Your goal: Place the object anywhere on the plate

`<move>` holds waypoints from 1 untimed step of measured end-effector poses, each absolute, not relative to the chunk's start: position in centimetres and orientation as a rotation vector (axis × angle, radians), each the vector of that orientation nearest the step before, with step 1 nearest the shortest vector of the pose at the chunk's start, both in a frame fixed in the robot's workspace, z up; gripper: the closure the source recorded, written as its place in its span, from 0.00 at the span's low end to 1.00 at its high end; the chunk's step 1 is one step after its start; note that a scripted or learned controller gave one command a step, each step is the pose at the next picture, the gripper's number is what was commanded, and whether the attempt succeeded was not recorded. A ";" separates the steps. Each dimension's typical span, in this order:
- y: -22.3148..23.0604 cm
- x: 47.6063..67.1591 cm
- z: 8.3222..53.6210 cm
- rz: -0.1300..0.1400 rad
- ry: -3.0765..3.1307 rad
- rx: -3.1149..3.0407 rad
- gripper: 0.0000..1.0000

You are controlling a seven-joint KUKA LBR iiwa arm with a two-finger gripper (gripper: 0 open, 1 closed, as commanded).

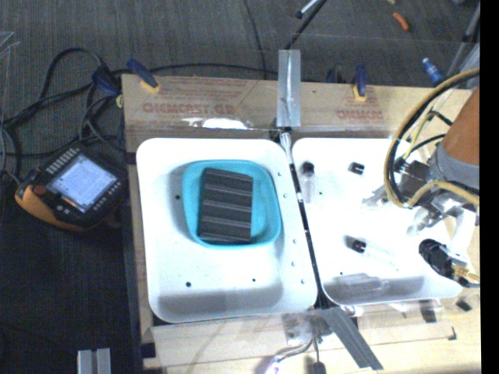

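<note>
Now the grey arm (pixel 460 162) reaches in from far to the right of the blue plate (pixel 269 209). It has an orange band up high, and yellow and black cables (pixel 405 142) loop beside it on the side nearer the plate. The arm bends down over the far edge of the right bin (pixel 335 209), the white bin that sits just right of the plate. The claw (pixel 427 213) hangs at the end of the arm, well apart from the plate. It is low over the bin and points a bit toward the plate. I cannot tell if the claw is spread or pressed together, because it is small and blurry.

The dark ribbed block (pixel 226 205) lies flat on the plate, right in the middle. Its long side runs from the back of the plate to the front. Blue rim shows all around it. The plate sits in the left bin (pixel 218 291), with white floor on every side of it.

Right of the plate, 3 small black bits (pixel 356 167) lie in the right bin. 1 is close to the plate, touching a clear tube (pixel 309 187). The other 2 are farther from the plate, between it and the claw.

Far left of the plate, a hand box with a lit screen (pixel 78 184) rests on the dark floor.
</note>
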State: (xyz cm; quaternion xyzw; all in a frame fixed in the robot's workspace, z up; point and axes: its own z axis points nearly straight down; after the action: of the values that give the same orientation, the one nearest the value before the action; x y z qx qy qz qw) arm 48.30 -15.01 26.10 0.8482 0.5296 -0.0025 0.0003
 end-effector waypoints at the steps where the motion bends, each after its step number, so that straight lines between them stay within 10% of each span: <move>1: -8.0 48.3 20.5 -0.008 1.616 2.698 0.00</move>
State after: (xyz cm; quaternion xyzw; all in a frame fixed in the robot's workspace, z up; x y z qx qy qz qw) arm 48.27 -8.01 20.47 0.8579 0.5138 -0.0026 -0.0016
